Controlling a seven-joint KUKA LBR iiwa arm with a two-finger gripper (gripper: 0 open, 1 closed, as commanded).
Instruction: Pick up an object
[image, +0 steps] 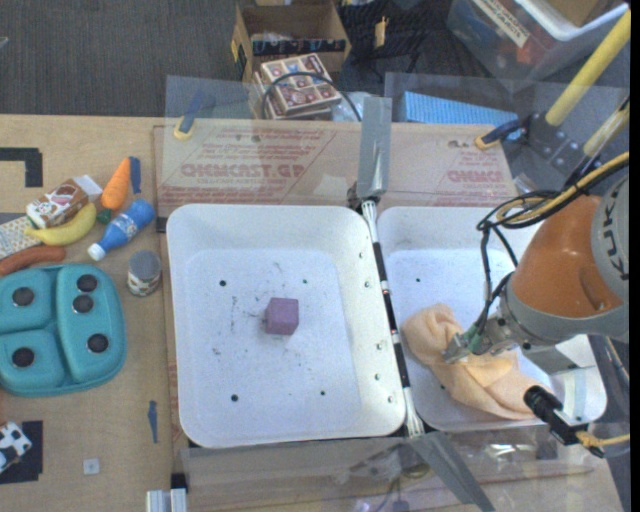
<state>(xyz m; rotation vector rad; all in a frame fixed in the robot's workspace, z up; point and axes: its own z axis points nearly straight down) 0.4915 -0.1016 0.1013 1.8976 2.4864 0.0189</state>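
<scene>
The gripper (468, 345) is low in the right bin (440, 250), right at the peach cloth (470, 375) that lies crumpled near the bin's front-left corner. The fingertips sit on top of the cloth's middle fold, w/ the grey-and-orange arm (565, 270) looming over from the right. The finger state I can't tell: the tips are small, dark and half hidden by the wrist, so whether they're spread, pressed together or pinching fabric isn't readable. The cloth looks flat on the bin floor, not lifted (no hanging fold anywhere).

Step in hand, as I judge it: the grasp attempt on the cloth, at or just before closing. The other candidate, a purple cube (281, 316), sits alone mid-floor in the left bin (200, 230), well apart from the arm.

Next move calls for a firm close on a raised fold, then a straight lift. Soft fabric may slip out if only a thin edge is caught, so the lift should be slow enough to show whether the cloth comes along.
</scene>
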